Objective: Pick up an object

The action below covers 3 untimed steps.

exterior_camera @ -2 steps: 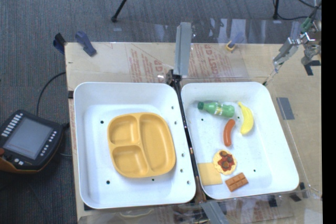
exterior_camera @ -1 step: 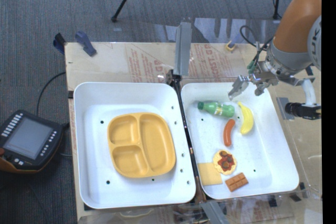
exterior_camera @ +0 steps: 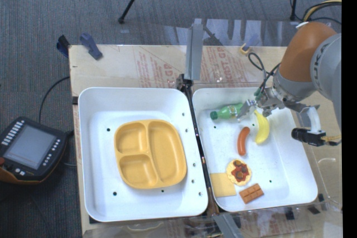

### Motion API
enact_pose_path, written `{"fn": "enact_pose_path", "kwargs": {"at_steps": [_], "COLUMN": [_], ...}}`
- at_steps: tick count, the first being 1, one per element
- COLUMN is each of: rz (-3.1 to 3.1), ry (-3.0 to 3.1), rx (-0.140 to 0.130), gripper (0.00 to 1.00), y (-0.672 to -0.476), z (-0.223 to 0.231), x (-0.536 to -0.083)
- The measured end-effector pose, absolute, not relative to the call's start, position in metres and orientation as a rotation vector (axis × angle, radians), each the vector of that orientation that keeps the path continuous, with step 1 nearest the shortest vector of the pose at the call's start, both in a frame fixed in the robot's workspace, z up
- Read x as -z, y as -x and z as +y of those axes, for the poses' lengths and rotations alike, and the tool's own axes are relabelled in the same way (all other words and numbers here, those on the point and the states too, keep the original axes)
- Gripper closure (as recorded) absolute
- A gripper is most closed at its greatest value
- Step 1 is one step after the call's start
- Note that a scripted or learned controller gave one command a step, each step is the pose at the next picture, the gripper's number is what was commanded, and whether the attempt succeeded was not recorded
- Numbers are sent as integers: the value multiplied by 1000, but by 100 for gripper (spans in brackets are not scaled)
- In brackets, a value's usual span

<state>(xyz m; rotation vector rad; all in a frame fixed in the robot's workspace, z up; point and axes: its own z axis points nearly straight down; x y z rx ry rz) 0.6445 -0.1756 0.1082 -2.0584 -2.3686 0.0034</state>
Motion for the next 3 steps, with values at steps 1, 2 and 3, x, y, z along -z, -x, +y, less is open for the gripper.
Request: {"fn": "enact_pose_path", "kwargs": {"at_steps": [1, 2, 3], "rz": [-2405, -2331, -2321], "ry": [2057, 2103, 2104], "rx": [18, 0, -4], "gripper": [0, 0, 100], "y": [-610, -588, -587], "z": [-176, -152, -153], "x": [-98, -86, -91]}}
